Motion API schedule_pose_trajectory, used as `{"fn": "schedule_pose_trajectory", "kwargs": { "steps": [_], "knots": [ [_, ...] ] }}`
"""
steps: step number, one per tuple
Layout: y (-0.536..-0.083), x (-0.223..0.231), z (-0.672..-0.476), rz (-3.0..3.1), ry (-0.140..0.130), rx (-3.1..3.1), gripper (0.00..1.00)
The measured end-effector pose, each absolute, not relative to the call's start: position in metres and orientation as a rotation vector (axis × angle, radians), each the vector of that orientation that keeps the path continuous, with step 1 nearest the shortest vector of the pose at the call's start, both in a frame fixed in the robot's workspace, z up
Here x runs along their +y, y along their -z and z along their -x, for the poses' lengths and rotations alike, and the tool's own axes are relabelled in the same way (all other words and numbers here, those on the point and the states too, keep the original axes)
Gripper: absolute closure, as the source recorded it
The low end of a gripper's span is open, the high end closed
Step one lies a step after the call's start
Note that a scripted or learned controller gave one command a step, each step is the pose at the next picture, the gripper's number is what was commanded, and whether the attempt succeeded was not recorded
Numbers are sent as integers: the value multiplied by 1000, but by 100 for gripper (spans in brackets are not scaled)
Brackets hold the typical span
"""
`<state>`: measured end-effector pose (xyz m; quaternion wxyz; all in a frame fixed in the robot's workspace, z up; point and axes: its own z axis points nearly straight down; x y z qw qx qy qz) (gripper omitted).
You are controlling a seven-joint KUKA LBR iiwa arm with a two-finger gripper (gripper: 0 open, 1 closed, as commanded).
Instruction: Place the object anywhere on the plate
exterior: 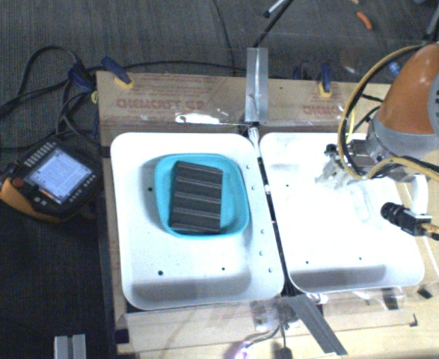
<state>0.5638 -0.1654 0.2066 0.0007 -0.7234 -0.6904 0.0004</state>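
Note:
A dark grey ridged block (pixel 197 197) lies flat on the blue plate (pixel 238 200), which sits in the left white bin (pixel 137 230). The block covers most of the plate's middle. My gripper (pixel 337 172) hangs over the upper part of the right bin (pixel 354 268), well to the right of the plate and apart from the block. Nothing shows in the gripper. The grey arm with its orange band (pixel 413 88) comes in from the right edge.
A metal divider post (pixel 257 88) stands behind the seam between the two bins. Yellow and black cables (pixel 354 122) loop beside the wrist. A teach pendant (pixel 51 179) lies on the floor at the left, off the bench.

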Motion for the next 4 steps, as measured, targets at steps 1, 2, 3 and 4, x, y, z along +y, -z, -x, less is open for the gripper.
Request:
{"fn": "schedule_pose_trajectory", "kwargs": {
  "steps": [1, 2, 3, 4],
  "knots": [
    [-207, -165, -564, 2272, -1, -2168, 0],
    [-207, -165, -564, 2272, -1, -2168, 0],
    [-180, -189, -502, 2360, -6, -2071, 0],
    [-142, -109, -483, 2473, -7, -1953, 0]
  ]
}}
